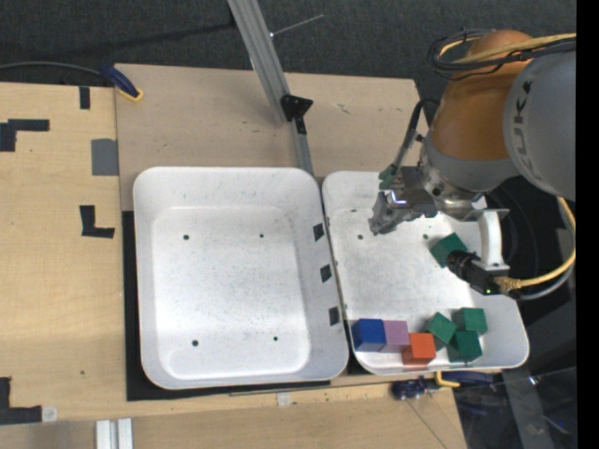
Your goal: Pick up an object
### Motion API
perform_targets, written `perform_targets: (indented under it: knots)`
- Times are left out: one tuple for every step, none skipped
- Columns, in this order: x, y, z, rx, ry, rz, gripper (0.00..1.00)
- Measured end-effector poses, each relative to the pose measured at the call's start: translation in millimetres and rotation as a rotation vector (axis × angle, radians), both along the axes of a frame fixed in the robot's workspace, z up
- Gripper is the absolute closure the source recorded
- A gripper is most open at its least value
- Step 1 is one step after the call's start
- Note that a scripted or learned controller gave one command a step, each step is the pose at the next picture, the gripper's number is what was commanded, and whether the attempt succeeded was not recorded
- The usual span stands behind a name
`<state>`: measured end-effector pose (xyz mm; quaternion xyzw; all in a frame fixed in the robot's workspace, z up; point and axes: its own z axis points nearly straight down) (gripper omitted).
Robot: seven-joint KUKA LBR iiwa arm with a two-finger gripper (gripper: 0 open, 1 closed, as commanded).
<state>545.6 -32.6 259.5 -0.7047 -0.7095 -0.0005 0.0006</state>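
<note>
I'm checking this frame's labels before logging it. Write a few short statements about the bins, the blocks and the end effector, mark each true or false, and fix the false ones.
1. The blocks lie in the right bin. True.
2. A blue block sits at the near left corner of that bin. True.
3. The orange block lies in the left bin. False: it lies in the right bin, beside the purple block.
4. The end effector hangs over the far part of the right bin. True.
5. All green blocks are clustered at the near edge. False: one green block lies apart, farther back near the arm, while the others sit by the near edge.
</note>
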Motion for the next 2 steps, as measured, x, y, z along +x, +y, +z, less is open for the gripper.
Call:
perform_targets:
  knots:
    - [18.1,47.5,-15.7,-0.001,0.002,-0.001,1.00]
    - [46.8,93.4,-9.8,0.000,-0.001,0.000,1.00]
